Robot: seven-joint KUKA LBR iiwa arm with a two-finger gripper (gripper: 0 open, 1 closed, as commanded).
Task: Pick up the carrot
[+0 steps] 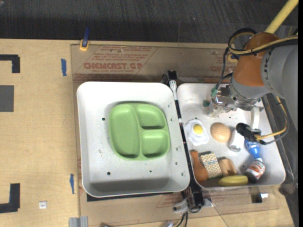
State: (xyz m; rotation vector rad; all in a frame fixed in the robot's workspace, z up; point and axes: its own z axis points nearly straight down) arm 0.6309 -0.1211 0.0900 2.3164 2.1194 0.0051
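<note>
The stubby orange carrot [199,168] lies in the right bin's near-left corner; jaws' state can't be told.

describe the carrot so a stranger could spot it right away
Look in the right-hand white bin, along its left wall near the front corner. The carrot lies there beside a patterned block, below the fried egg. It is the one long, tapered orange-brown piece.

Gripper [218,107] above right bin [189,92]
</note>
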